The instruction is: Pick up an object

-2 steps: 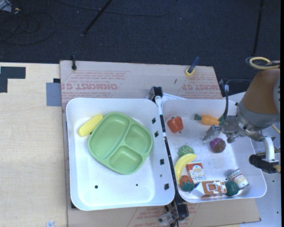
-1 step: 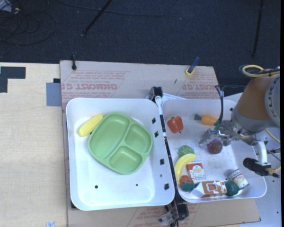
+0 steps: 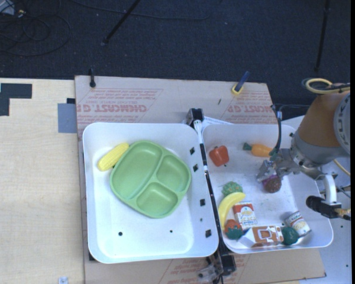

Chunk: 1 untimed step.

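Gripper (image 3: 271, 171) hangs low over the right bin (image 3: 325, 232) — whether it is wide or narrow cannot be told. Right beneath and touching it in this view lies a dark purple-brown object (image 3: 273, 184). A carrot (image 3: 258, 150) sits just above-left of it, a red pepper (image 3: 219, 155) farther left, a banana (image 3: 229, 205) below-left.

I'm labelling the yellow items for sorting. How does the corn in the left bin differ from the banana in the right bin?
The corn is straight and stubby; the banana is curved. The corn lies against the green divided plate; the banana lies among other toy foods, next to a small carton. The corn looks paler yellow than the banana. Both are yellow toy foods lying flat.
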{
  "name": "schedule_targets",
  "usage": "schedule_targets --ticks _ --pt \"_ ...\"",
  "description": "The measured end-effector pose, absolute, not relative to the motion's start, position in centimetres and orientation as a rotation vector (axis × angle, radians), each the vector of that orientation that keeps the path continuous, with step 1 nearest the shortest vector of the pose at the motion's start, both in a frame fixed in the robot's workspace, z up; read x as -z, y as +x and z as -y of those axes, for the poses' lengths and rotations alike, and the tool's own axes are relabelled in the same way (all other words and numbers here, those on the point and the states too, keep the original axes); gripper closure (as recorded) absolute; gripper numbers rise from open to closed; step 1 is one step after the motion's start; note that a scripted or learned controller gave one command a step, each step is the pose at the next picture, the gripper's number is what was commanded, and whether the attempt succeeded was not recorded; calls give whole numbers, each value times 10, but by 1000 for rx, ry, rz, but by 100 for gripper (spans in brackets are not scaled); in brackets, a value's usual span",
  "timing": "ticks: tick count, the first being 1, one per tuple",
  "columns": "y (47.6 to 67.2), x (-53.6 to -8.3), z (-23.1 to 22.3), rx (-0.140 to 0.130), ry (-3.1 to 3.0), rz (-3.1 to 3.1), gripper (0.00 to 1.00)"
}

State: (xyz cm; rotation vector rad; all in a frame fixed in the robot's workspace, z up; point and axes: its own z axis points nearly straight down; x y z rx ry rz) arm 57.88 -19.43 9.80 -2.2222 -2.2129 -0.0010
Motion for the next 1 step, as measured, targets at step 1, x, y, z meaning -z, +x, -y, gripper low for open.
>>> schedule_targets --ticks 1 --pt "580 -90 85 -2 -2217 2220 100"
